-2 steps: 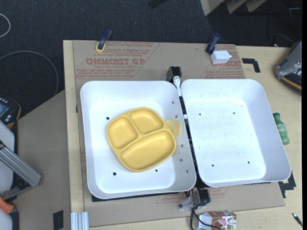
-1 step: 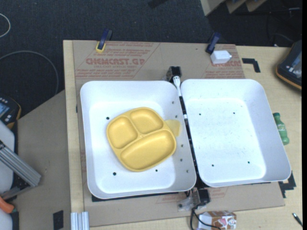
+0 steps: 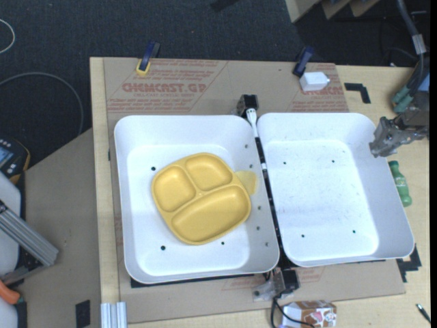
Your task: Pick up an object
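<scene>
Yellow divided plate (image 3: 201, 198) is the one object on offer for picking: it lies flat in the left bin (image 3: 130, 149), a little tilted in plan, with two small compartments toward the far side and one large compartment toward the near side. A smaller pale-yellow piece (image 3: 247, 180) peeks out from under its right edge, near the wall between the bins.

The hand (image 3: 390, 137) sits at the far right, over the outer rim of the right bin (image 3: 321, 197) and well apart from the plate — whether it is spread or closed I cannot tell, as it is small and seen against clutter. Nothing is visibly held.

To do this step well, I judge the arm must cross the whole right bin and come down over the left one. A flat, shallow plate gives little to pinch from above, so the best bet is likely a raised rim or a divider ridge, with the approach straight down and the grasp squared across that ridge. Slipping off the smooth plastic seems the main risk.

Both bins rest on a cardboard-covered tabletop (image 3: 205, 80) printed with red lettering. A green marker (image 3: 400, 182) lies just beside the right bin's outer edge, and dark carpet lies beyond.
</scene>
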`<action>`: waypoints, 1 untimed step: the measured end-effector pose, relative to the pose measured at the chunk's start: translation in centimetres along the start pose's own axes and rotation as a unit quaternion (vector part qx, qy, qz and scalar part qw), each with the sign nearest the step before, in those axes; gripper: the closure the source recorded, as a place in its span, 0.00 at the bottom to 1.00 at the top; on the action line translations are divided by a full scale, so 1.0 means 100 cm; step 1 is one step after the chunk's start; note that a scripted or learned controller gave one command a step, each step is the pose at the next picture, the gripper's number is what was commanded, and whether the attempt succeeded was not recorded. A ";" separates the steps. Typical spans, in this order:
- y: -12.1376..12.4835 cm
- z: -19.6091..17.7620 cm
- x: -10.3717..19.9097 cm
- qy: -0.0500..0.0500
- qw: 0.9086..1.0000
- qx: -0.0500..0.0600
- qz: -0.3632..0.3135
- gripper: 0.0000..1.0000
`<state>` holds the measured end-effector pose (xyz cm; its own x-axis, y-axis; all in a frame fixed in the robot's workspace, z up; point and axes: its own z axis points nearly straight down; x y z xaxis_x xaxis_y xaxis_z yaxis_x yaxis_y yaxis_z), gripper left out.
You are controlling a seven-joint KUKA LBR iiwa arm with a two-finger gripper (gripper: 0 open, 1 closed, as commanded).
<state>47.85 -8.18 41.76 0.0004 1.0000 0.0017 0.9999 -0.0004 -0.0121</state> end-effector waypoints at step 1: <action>0.018 0.073 -0.077 -0.001 1.000 -0.002 0.003 1.00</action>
<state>49.59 -15.87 34.39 0.0070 1.0000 -0.0007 0.9999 -0.0071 -0.0089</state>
